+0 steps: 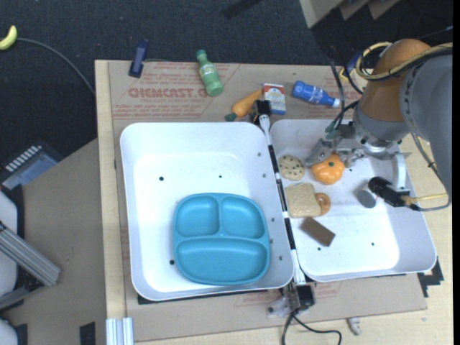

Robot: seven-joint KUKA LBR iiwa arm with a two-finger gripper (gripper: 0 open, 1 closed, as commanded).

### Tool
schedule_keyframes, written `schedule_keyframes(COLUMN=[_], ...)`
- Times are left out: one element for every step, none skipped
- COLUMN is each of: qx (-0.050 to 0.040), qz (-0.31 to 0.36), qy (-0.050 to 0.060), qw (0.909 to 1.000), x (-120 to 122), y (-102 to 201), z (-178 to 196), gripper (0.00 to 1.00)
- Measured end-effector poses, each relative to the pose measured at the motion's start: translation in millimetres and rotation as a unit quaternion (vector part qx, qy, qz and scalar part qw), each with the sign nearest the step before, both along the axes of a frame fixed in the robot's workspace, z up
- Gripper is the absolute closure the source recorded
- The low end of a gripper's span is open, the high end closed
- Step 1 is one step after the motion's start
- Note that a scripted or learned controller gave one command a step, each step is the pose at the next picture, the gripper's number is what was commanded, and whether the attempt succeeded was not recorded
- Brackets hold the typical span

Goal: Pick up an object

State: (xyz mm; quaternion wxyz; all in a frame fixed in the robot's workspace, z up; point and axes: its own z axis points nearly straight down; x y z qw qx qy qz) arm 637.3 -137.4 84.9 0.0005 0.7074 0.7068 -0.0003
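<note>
My gripper (333,154) is low in the right bin (402,246), near its back. It sits right at the upper edge of an orange pumpkin-like toy (328,171), touching or almost touching it. A round speckled cookie (291,167) lies just left of that toy. In front of them lie a slice of bread (302,200) with a small brown pastry (323,203) against it, and a dark brown block (317,231).
The left bin (144,164) holds a blue divided plate (221,238). Behind the bins on the board lie a green bottle (210,74), a blue bottle (314,93), a small carton (273,98), an orange carrot toy (246,104) and a dark blue item (137,58).
</note>
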Motion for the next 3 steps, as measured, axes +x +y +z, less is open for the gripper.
schedule_keyframes(qx=[-0.0001, 0.0008, 0.0011], qz=[0.0, 0.002, 0.001], qy=[-0.001, -0.002, 0.001], qw=[1.0, 1.0, 1.0], x=[1, -14, -64], y=[1, 77, 98], z=[10, 101, 124], gripper=[1.0, 1.0, 1.0])
